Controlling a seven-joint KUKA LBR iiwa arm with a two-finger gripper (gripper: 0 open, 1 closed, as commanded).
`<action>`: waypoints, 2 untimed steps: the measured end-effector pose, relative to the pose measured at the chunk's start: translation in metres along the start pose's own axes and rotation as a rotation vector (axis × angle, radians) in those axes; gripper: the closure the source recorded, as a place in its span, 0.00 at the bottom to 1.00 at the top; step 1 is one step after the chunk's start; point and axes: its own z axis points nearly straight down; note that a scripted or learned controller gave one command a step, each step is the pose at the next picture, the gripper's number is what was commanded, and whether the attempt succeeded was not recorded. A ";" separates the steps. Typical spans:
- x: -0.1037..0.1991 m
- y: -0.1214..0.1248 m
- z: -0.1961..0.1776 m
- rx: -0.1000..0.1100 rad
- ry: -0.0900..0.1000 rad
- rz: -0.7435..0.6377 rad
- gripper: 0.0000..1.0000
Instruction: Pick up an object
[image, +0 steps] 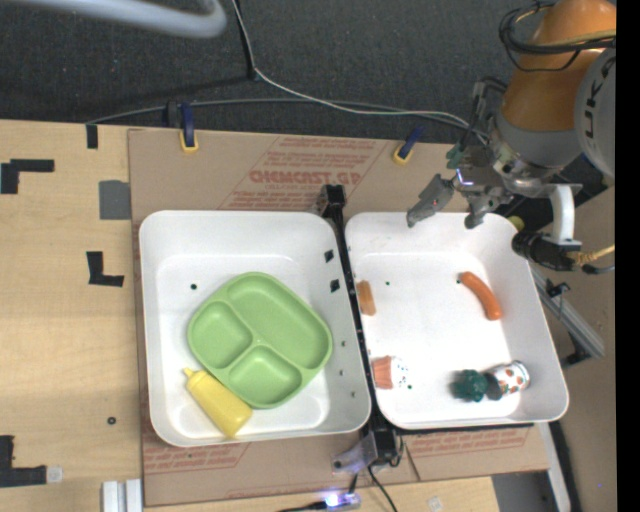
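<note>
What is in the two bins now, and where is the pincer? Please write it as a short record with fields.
left bin: green divided plate; yellow bottle at its lower left
right bin: orange sausage; small orange piece; orange-white piece; dark green toy; red-white item
pincer: above right bin's far edge, open, holding nothing
</note>
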 end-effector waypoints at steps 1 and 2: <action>0.000 -0.002 0.065 0.006 0.000 0.000 0.00; -0.007 0.003 0.116 0.005 -0.001 0.001 0.00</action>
